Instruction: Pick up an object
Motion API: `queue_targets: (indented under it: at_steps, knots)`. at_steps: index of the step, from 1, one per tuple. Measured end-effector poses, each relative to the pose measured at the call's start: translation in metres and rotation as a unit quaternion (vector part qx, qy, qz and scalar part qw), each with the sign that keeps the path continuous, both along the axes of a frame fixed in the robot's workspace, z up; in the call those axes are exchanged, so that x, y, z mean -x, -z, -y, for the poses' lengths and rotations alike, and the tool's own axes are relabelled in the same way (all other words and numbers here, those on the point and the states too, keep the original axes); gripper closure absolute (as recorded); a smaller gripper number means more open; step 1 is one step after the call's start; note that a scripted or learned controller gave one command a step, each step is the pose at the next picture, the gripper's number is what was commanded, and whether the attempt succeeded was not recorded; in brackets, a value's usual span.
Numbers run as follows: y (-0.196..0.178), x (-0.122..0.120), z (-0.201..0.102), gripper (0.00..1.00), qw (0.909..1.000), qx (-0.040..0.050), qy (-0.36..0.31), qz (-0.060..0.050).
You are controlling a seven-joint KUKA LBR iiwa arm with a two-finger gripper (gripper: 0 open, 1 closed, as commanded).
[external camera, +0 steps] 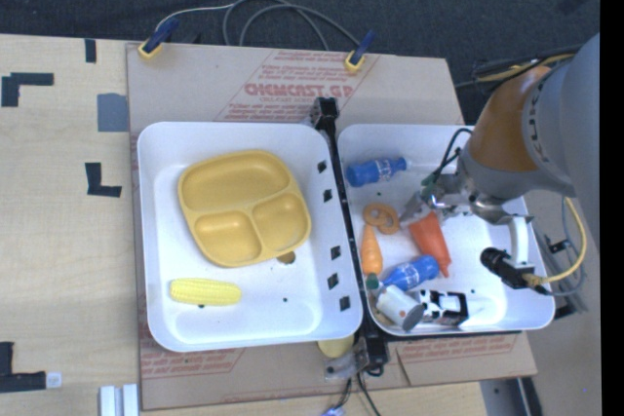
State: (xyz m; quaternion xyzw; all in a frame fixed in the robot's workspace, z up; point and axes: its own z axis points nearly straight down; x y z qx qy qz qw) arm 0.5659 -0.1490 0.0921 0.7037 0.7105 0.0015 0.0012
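My gripper (426,203) hangs over the middle of the right bin (507,307), at the end of the grey arm with its orange band. It sits just above the upper end of an orange-red carrot-like piece (431,244) and right of a brown ring-shaped pretzel (381,216). I cannot see anything held in it. Around it lie a blue bottle (375,170) at the back, a small orange carrot (371,251), a second blue bottle (412,271), a white cup (394,305) and a black-and-white toy (445,306) at the front.
The left bin (156,307) holds a yellow divided plate (244,207) and a corn cob (206,291). A black divider with clips (336,219) runs between the bins. Cables trail from the arm over the right bin's right side (517,268).
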Motion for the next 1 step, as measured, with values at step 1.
queue_targets:
  at_steps: [1]
  knots:
    - [-0.0981, -0.0186, -0.0949, 1.00, 1.0000, -0.0008, -0.001, 0.002]
